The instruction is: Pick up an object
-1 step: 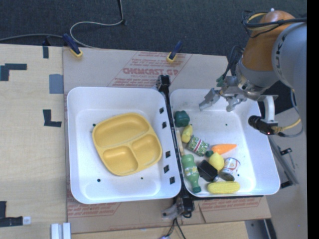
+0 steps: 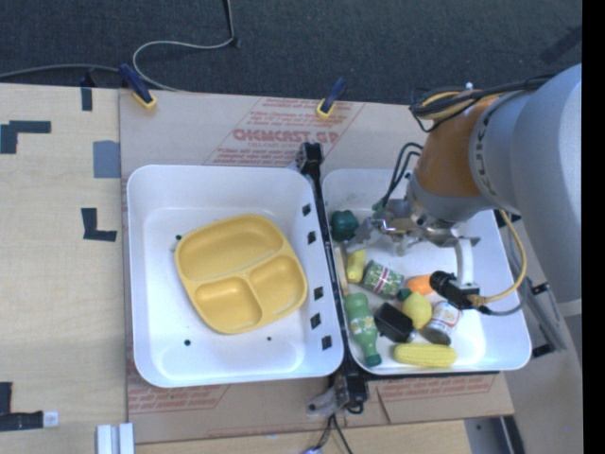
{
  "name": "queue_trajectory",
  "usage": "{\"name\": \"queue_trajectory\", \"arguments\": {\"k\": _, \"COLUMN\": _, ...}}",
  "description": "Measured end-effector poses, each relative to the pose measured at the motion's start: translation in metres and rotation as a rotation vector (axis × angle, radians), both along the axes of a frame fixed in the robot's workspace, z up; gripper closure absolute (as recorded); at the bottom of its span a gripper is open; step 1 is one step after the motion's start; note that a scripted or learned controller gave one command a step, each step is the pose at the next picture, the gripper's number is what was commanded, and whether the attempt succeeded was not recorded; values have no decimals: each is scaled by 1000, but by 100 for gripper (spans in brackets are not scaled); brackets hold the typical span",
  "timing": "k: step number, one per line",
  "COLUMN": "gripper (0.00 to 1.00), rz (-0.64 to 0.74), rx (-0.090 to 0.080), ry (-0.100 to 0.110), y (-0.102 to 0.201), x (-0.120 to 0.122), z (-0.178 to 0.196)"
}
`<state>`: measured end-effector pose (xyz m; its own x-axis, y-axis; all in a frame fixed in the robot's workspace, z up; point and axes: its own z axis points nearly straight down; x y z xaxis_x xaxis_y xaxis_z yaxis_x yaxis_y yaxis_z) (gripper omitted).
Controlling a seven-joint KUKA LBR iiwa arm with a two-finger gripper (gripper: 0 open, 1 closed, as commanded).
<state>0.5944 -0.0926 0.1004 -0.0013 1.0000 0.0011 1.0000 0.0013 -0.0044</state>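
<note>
The arm reached in from the right, and its gripper hung low over the right bin, just above the toy clutter. Whether it had spread or closed, I couldn't tell. Beneath it lay a small can, a green bottle, a corn cob and a lemon. The left bin held a yellow divided plate.

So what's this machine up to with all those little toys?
The grey and orange robot arm reaches in over the right bin, which holds a pile of small toy foods: a corn cob, a green bottle, a small can. Its gripper hangs above the pile; nothing looks picked up yet. The left bin holds a yellow divided tray.
</note>
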Motion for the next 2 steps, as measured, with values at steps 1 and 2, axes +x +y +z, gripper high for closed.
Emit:
{"name": "queue_trajectory", "arguments": {"k": 1, "gripper": 0, "rz": 0, "rx": -2, "ry": -10, "y": -1, "x": -23, "z": -14}}
{"name": "queue_trajectory", "arguments": {"k": 2, "gripper": 0, "rz": 0, "rx": -3, "ry": -12, "y": -2, "x": -52, "z": -14}}
